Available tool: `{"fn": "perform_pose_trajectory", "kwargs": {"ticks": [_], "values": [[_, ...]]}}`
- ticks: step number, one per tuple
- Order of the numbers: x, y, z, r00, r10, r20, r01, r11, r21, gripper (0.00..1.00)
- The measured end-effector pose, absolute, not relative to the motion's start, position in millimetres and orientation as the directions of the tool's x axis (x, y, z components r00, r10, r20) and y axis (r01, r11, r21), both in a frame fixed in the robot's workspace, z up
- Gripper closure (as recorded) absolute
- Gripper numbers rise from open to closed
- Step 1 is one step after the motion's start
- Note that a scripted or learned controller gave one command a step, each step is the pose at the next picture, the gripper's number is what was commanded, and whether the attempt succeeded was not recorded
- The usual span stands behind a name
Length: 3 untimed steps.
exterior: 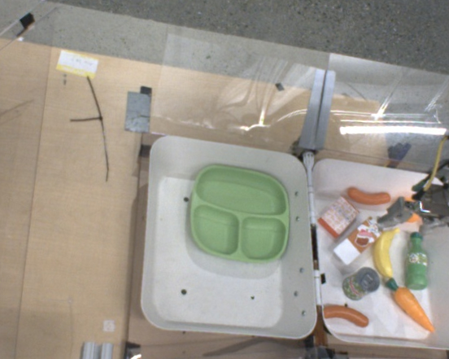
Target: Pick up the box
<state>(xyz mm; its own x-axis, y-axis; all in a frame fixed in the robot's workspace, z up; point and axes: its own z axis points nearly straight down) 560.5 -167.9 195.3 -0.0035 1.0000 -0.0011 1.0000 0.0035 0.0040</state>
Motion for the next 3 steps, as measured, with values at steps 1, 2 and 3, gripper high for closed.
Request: {"fn": "perform_pose_trajectory", "kwargs": {"ticks": [1, 2, 3], "values": [[605.4, -126, 98, -0.136, 0.991, -0.005, 0.991, 0.136, 0.015, 0.00], [652.0, -122, 95, -0.150, 0.989, 0.005, 0.989, 0.150, -0.014, 0.00], [654.9, -123, 109, -0.154, 0.988, -0.004, 0.988, 0.154, -0.002, 1.00]]}}
